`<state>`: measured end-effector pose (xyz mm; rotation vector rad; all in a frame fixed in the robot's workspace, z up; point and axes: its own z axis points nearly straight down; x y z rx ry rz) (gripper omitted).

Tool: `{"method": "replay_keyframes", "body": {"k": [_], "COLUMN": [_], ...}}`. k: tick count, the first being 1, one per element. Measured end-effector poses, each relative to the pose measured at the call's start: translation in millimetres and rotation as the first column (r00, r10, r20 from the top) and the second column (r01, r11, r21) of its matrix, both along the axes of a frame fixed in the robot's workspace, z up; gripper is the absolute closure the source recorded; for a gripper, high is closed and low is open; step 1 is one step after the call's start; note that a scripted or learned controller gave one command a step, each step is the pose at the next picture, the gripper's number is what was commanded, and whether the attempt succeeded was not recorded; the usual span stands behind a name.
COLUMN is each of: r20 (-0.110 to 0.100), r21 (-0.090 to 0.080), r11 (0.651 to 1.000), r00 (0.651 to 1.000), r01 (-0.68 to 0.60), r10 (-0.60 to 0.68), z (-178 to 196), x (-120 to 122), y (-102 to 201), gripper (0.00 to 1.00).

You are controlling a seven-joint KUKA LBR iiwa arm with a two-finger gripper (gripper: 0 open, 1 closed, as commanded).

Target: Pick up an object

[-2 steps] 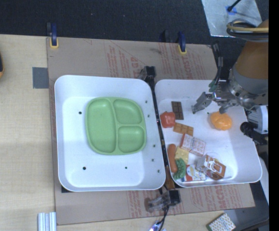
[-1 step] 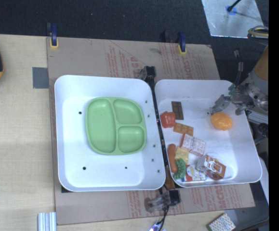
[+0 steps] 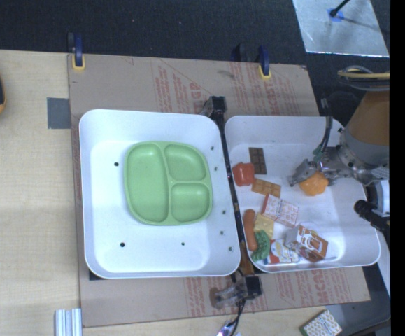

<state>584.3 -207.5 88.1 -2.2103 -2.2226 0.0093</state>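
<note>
In the right bin (image 3: 342,250), tool (image 3: 313,180) apparently closed around an orange ball (image 3: 315,185), fingers (image 3: 301,171) half-hidden.

Red lettering printed in rows across the brown cardboard sheet (image 3: 188,82) under the two bins, too faint and small to read. Printed packaging on the small red-and-white carton (image 3: 310,243) at five o'clock in the right white bin (image 3: 359,254), wording blurred beyond reading. Same for the pale printed card (image 3: 280,208) just at eleven o'clock from it. No legible text, brand or number anywhere.
</note>
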Motion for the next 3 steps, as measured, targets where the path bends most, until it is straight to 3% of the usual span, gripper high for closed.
{"method": "replay_keyframes", "body": {"k": [1, 2, 3], "r20": [0.006, 0.009, 0.013], "r21": [-0.003, -0.001, 0.001], "r11": [1.0, 1.0, 1.0], "r00": [1.0, 1.0, 1.0], "r01": [-0.001, -0.006, -0.006], "r10": [0.001, 0.006, 0.006], "z": [15.2, 32.9, 108.6], "x": [2.0, 33.8, 47.3], "y": [-1.8, 60.0, 143.6], "gripper": [1.0, 1.0, 1.0]}}
